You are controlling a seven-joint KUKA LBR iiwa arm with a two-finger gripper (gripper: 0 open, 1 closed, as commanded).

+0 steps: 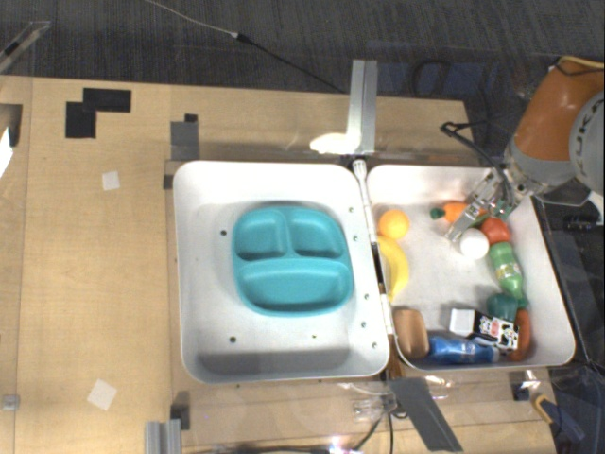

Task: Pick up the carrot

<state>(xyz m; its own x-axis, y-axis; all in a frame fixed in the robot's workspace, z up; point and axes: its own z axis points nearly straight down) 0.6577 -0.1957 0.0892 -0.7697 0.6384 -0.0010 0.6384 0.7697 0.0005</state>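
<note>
- Bench has 2 white bins side by side. The left bin (194, 253) has a teal divided tray (285, 258) sitting in the middle of it.
- The right bin (425, 180) is where all the clutter is.
- The carrot (458, 212) is in the upper part of the right bin, orange with a dark green end pointing left. It's just above a white ball (474, 245) and right beside a red tomato-looking thing (494, 230).
- The gripper (484, 206) is right down at the carrot's right end, coming in from the right on the grey arm with the orange band (560, 112). Can't tell if it's clenched or released, too small and blurry there.
- Along the bin's left wall: an orange (393, 223) with a banana (396, 268) below it.
- Right side has a green bottle-ish thing (506, 268).
- Along the bottom: a brown item (410, 331), a blue bottle (460, 350) and a small grey-white cube (461, 321).
</note>
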